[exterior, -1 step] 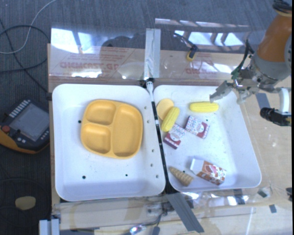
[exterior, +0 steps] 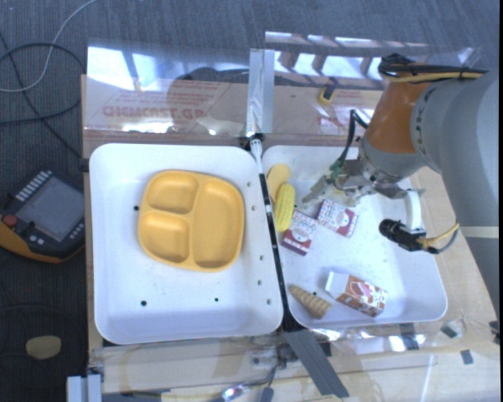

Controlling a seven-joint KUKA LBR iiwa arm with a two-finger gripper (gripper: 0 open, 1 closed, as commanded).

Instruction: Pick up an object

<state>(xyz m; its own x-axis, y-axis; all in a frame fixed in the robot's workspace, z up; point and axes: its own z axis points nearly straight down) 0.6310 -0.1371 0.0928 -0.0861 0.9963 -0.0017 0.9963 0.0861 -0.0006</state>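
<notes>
Arm (exterior: 440,128): grey, orange band above the wrist, reaching in from the right and bent down over the right bin.
Left bin (exterior: 117,308): well to the gripper's left, across the divider; it holds the yellow tray.
Right bin (exterior: 427,296): directly under the gripper; all the small goods lie in it.
Yellow tray (exterior: 191,220): three compartments, flat in the left bin, far from the gripper.
Carton (exterior: 356,294): below the gripper, near the bin's front edge, lying flat. Looks light and stiff-sided; judged best taken across its narrow width.
Corn cob (exterior: 283,207): left of the gripper, against the divider, beside a rounder yellow piece (exterior: 277,177). Likely hard plastic, rounded and slippery.
Packets: pink-white one (exterior: 336,217) just below the gripper, red one (exterior: 299,232) below-left. Thin and flat; probably hard to get fingers under.
Cone (exterior: 309,301): below-left, near the carton; tapered, may squirt out of a pinch.
Gripper (exterior: 342,182): low over the bin floor just above the pink-white packet; open or clenched, cannot tell; nothing seen held.
</notes>
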